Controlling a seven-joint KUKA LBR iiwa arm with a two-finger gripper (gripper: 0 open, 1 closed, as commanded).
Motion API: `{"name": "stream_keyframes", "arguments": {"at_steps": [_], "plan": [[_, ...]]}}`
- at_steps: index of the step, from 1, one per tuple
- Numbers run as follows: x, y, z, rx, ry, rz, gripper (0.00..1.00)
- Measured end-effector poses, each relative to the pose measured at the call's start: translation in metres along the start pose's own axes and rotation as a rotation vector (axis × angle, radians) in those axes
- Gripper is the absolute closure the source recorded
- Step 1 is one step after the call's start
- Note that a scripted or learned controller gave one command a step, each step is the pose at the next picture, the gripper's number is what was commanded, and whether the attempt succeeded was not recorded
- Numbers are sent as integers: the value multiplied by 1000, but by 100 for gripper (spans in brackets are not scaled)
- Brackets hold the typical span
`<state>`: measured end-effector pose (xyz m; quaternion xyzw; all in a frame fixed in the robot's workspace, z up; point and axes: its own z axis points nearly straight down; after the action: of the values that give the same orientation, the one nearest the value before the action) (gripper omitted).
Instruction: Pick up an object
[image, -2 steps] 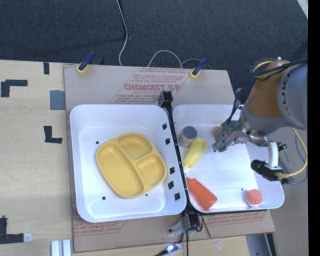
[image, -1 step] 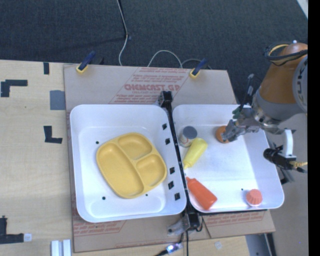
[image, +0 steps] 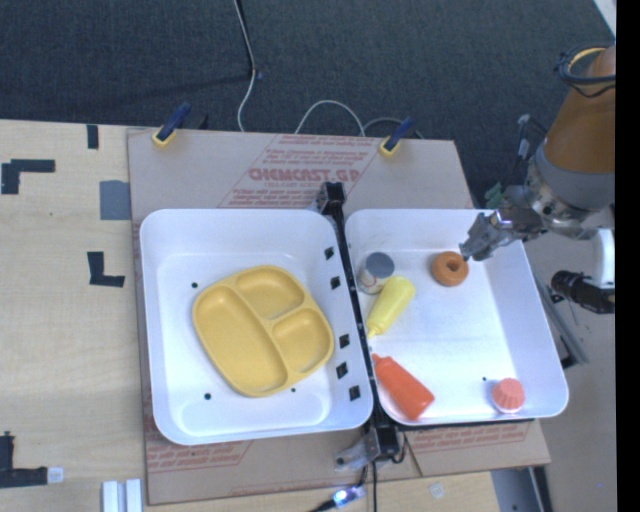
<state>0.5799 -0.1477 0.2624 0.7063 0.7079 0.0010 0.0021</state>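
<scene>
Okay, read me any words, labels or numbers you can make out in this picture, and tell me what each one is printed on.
"CHEMCAST GP": red print on the cardboard sheet under the two white bins, near its far edge.
Smaller red print runs in slanted lines around it on the same sheet: too blurred to read.
More red print along the sheet's near edge: too small to read.
The yellow bottle, orange bottle and yellow plate show no readable text.

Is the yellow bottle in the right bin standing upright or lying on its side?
Lying on its side. The yellow bottle shows its full length flat on the right bin floor, next to the divider.
</scene>
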Motion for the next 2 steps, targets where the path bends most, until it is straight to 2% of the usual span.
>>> {"name": "stream_keyframes", "arguments": {"at_steps": [1,2], "plan": [[0,1,-27,2,1,1,100],[44,-6,-10,7,2,-2,100]]}}
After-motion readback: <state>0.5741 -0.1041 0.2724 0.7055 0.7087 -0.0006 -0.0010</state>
